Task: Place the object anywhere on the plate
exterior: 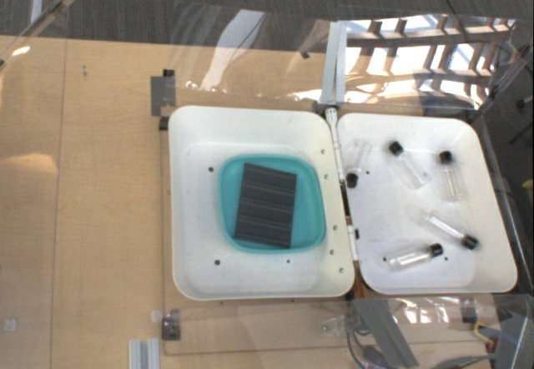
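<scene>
Object: a dark ribbed rectangular block (266,205) lies flat on the teal plate (229,184), roughly centred, its long side running front to back with a slight tilt.
Plate: sits in the left bin (188,192), its rim clear of the bin walls on every side.
Task state: judged from how things lie, the placing looks done — the block rests wholly within the plate's edge.
Right bin (492,192): holds several clear vials with black caps (407,167), scattered and lying on their sides, apart from one another; one lies close to the wall shared with the left bin.
Jaws: I cannot tell whether they are apart or together.
Risk, block: little — it lies flat and low, so sliding off would need a knock to the plate or the bin.
Risk, vials: being round, they could roll if the bench is jolted, though the bin wall should stop them.
Risk, view: the clear sheeting over the bench throws bright reflections at the top right, which could hide detail there.
Writing: no brand, label or lettering can be read on anything here.
</scene>
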Robot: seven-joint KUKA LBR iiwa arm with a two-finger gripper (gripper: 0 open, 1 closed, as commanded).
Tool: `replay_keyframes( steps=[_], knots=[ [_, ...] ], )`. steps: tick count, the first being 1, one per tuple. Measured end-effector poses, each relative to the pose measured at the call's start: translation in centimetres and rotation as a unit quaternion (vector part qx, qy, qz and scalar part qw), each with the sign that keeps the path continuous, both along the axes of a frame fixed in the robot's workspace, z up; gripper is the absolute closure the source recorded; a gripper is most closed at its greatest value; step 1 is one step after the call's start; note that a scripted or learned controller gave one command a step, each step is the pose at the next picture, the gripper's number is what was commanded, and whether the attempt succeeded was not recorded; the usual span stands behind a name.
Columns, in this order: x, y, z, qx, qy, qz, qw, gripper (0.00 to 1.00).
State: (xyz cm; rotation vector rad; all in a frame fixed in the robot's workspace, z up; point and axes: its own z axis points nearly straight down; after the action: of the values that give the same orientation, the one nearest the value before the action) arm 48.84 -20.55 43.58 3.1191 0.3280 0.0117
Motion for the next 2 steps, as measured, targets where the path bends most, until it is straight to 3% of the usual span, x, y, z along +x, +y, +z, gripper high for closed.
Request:
replay_keyframes(
  steps=[2],
  knots=[
    [0.02, 0.05, -0.06, 0.0001, 0.001, 0.001, 1.0000, 0.00]
  ],
)
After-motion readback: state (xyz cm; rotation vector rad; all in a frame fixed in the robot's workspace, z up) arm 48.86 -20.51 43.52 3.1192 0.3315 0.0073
